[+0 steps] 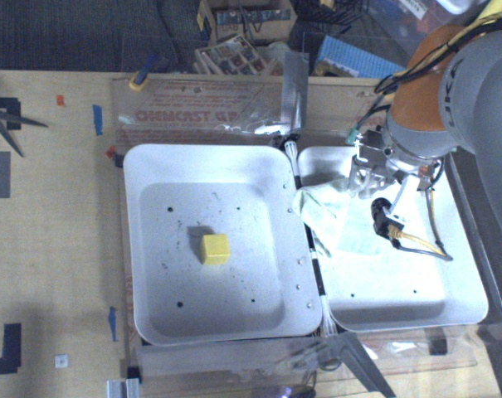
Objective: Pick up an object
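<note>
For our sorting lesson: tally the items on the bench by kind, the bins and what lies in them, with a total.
White bins: 2, the left bin and the right bin
Yellow block: 1, in the left bin
Pale crumpled sheet or cloth: 1, in the right bin
Total: 4

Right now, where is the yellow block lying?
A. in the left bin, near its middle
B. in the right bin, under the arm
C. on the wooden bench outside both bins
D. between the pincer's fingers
A: the yellow block lies on the floor of the left bin, near its middle, well away from the pincer over the right bin.
</note>
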### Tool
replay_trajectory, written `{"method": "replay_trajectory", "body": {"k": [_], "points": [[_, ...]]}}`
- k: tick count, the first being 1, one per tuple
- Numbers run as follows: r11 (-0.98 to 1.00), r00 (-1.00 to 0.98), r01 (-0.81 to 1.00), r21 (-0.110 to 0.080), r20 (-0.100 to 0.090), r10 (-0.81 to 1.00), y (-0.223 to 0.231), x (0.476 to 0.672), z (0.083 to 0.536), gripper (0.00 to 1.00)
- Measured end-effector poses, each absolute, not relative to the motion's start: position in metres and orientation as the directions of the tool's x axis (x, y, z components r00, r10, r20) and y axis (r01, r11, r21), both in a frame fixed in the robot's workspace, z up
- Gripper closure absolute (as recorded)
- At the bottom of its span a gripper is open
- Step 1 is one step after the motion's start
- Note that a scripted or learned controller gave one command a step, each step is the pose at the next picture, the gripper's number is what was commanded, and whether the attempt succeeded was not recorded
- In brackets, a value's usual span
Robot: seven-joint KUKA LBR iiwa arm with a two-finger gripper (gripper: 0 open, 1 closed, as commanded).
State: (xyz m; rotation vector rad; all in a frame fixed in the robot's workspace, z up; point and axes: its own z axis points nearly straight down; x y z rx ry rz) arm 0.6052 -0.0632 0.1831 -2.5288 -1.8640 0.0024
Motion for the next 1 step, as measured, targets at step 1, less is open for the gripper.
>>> {"method": "replay_trajectory", "body": {"k": [1], "points": [[-0.067,0.067,0.998,0.001,-0.001,0.998,-0.0314,0.6175,0.1830,1.00]]}}
